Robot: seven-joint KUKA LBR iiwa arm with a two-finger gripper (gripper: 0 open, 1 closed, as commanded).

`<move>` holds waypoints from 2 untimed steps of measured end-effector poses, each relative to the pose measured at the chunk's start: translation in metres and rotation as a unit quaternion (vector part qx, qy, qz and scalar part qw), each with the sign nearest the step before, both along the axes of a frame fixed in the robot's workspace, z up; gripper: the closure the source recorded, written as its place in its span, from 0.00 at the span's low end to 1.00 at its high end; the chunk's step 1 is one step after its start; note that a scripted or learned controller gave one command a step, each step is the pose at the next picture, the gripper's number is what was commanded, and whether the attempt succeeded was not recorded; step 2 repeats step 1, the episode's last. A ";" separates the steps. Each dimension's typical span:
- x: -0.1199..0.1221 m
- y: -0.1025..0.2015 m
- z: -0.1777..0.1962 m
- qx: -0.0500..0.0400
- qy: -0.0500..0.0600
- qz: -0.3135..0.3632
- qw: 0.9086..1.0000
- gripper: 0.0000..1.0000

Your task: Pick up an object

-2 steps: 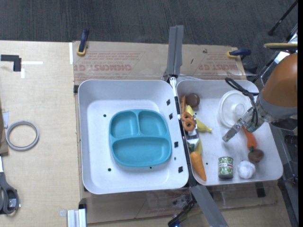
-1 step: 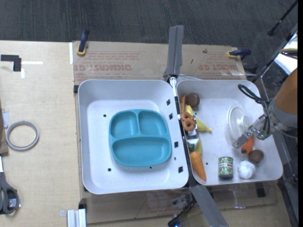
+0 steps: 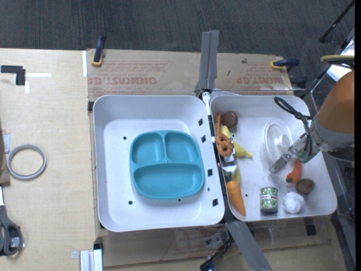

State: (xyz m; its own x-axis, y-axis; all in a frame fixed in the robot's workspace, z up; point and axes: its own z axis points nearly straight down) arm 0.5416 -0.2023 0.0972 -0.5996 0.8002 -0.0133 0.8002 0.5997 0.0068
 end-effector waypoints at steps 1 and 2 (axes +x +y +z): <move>0.002 0.000 0.011 0.000 -0.001 0.001 1.000 1.00; 0.002 0.000 0.011 0.000 -0.001 0.001 1.000 1.00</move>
